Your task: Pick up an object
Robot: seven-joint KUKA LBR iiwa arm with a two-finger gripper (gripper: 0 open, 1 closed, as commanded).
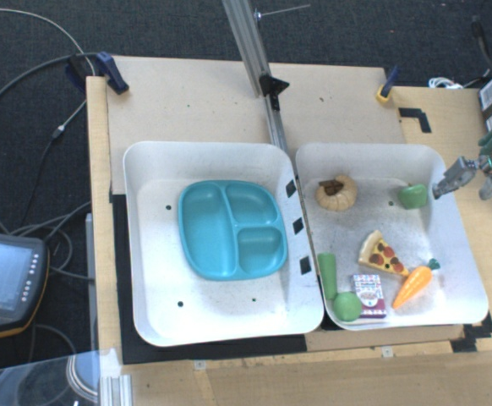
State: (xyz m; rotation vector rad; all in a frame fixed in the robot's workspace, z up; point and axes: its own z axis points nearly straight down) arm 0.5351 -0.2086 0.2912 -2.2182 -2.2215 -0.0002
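A wooden table [195, 100] carries two shallow white bins side by side. The left bin [144, 252] holds a teal divided plate [231, 229]. The right bin [470, 277] holds a scatter of small toy foods: a brown lumpy piece [336, 193] near the back, a green cup [413, 196] close to the right wall, a pizza slice [382, 255] in the middle, a carrot [414, 285] just beside it toward the front right, a small pink box [369, 295] at the front, and a green piece [336, 292] touching the box on its left. The gripper [459, 177] hangs at the right bin's back right corner, just beside the green cup and not touching it. Whether its jaws are spread or pressed together cannot be told from here, and nothing sits between them. No object has been picked up yet. The cup looks the nearest candidate: probably light, hard plastic, somewhat slippery, best pinched across its sides. The carrot would likely suit a grip across its thick middle, while the flat pizza slice lies low and looks harder to catch.
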